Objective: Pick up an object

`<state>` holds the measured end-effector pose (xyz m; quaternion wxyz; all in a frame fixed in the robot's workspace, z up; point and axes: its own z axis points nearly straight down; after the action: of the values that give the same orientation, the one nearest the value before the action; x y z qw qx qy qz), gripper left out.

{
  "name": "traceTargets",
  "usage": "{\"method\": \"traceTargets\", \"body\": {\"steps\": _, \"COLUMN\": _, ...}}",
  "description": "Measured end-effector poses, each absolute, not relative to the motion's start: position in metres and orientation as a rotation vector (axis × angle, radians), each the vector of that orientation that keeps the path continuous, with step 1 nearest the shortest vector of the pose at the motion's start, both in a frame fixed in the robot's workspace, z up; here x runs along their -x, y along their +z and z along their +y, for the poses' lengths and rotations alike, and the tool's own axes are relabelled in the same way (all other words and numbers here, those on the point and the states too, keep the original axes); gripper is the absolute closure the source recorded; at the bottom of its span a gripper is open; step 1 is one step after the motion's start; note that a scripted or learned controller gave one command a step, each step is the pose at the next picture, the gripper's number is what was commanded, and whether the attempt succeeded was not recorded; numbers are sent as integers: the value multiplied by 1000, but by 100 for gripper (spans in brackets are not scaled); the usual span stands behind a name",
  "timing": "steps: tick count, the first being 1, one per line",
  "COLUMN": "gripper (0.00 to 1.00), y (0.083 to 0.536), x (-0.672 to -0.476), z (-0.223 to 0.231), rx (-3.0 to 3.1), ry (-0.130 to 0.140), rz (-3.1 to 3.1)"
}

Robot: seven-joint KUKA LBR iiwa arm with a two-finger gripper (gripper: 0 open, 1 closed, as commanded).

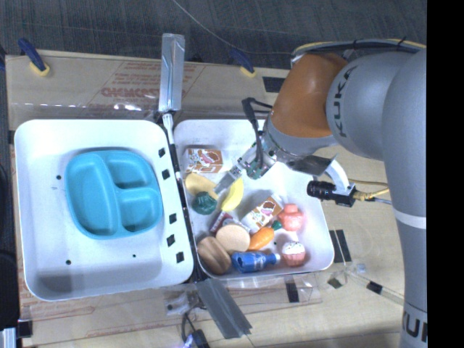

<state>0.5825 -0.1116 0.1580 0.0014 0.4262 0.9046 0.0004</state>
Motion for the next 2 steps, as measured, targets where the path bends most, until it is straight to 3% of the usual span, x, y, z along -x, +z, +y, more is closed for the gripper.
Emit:
{"method": "traceTargets", "body": {"steps": 1, "gripper": 0, "y": 99, "x": -575, "z": -129, "rx": -1523, "ry": 5, "rz": 2730}}
{"method": "traceTargets", "body": {"steps": 2, "gripper": 100, "y": 103, "x": -572, "z": -127, "rx": -1521, "ry": 0, "rz": 2745}}
